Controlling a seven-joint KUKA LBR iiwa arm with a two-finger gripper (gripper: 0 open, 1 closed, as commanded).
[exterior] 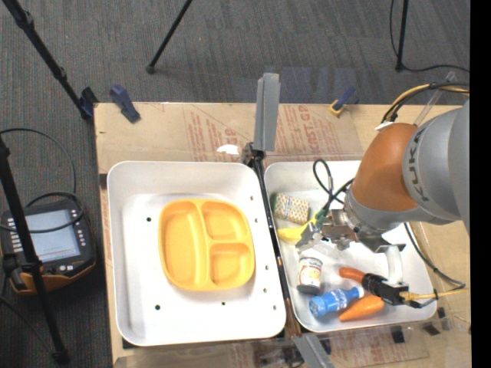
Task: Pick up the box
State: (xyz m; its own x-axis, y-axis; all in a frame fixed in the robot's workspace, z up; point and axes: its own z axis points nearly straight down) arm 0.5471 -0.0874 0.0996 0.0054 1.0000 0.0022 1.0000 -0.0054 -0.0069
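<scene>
On the table (184, 133) stand two white bins side by side. Along the near edge of the right-hand bin (399, 171) lie one orange carrot (360, 307) and, touching its tip, one blue bottle (335, 301) on its side. Just behind the bottle one small jar (310, 273) with a white lid stands upright. A second carrot (351, 273) lies to its right, which makes two carrots in all. Farther back, near the bin's left wall, lies one yellow, banana-like piece (289, 234). The pincer (316, 234) hangs low just to its right, and whether it is open or closed cannot be told; nothing can be seen in its hold.

The box (291, 205) is the only one. It is small, oblong and pale, with a fine greenish-white pattern, and lies flat in the far half of the right-hand bin. It sits close to the left wall, just behind the yellow piece and near the pincer.

The left-hand bin (126, 205) holds one yellow plate (205, 244) with three compartments, near its middle. Two blue clamps (123, 103) grip the table's far edge.
</scene>
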